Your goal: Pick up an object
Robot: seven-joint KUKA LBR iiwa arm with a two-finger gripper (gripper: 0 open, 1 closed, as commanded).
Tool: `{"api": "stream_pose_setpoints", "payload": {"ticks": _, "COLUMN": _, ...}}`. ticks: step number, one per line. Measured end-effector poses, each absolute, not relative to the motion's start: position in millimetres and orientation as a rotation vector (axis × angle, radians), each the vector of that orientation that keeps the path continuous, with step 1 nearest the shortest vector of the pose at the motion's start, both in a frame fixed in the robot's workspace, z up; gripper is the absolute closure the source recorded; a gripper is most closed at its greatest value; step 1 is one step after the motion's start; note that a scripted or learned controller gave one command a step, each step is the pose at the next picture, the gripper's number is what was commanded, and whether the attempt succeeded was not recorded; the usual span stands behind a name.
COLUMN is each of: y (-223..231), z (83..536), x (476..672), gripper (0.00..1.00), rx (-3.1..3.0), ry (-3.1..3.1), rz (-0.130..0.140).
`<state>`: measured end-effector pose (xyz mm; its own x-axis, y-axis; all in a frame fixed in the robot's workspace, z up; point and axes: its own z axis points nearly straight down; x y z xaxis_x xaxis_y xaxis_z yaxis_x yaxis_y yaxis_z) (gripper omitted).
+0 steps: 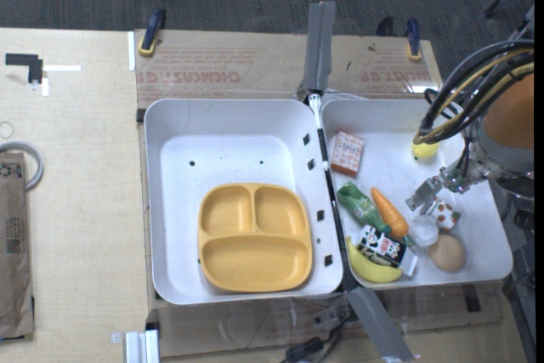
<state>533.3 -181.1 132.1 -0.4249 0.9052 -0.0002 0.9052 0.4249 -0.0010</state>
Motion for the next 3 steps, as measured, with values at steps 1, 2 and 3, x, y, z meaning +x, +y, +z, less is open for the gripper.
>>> {"api": "stream_pose_setpoints", "payload": {"ticks": 1, "y": -109.8, "z": 91.2, "x": 522.8, "gripper": 0.00, "rx": -1.522, "ry": -2.748, "rz": 0.002}}
{"api": "stream_pose_setpoints", "payload": {"ticks": 2, "y": -111.3, "z": 100.4, "x": 523.1, "gripper": 1.00, "rx": -1.529, "ry": -2.746, "rz": 0.001}}
{"api": "stream_pose_setpoints", "payload": {"ticks": 3, "y": -80.7, "z": 241.0, "x": 578.9, "gripper": 1.00, "rx": -1.638, "ry": -2.683, "rz": 0.002}}
